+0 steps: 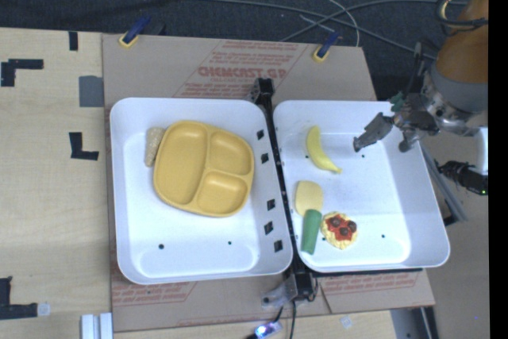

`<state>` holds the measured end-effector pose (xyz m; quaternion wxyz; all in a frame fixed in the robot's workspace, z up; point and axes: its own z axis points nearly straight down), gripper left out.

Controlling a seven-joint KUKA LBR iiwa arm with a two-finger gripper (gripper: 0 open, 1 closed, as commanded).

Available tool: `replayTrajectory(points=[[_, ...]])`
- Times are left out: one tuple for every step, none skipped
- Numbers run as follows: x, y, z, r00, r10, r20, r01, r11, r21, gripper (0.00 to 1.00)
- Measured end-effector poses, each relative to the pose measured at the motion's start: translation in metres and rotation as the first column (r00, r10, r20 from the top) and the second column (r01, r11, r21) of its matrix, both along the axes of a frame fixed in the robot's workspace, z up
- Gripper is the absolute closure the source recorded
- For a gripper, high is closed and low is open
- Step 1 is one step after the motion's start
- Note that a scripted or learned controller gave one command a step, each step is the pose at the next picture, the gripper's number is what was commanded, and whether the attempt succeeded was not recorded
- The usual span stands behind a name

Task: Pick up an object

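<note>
The right bin [397,194] holds a yellow banana [321,151], a pale yellow block [309,195], a green cylinder [310,231] and a small pizza slice toy [340,229]. My gripper [389,133] hangs over the bin's upper right part, well right of the banana, with its two dark fingers spread apart and nothing between them. The left bin [135,194] holds a yellow divided plate [203,168] with a tan sponge-like piece [152,146] tucked at its left edge.
Both bins rest on a cardboard sheet [238,67] on the wooden bench. Cables run across the dark floor at the back. The arm's grey body and orange band [464,52] stand at the right edge, beside the right bin.
</note>
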<state>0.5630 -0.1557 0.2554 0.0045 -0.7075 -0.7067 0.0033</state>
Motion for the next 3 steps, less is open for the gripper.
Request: replayTrajectory(points=[[0.002,0.000,0.005,1.000,0.003,0.010,-0.003,1.000,-0.002,0.00],[0.005,0.000,-0.039,1.000,0.002,0.005,-0.002,1.000,-0.002,0.00],[0.008,0.009,-0.096,1.000,0.003,0.004,-0.003,1.000,-0.001,0.00]])
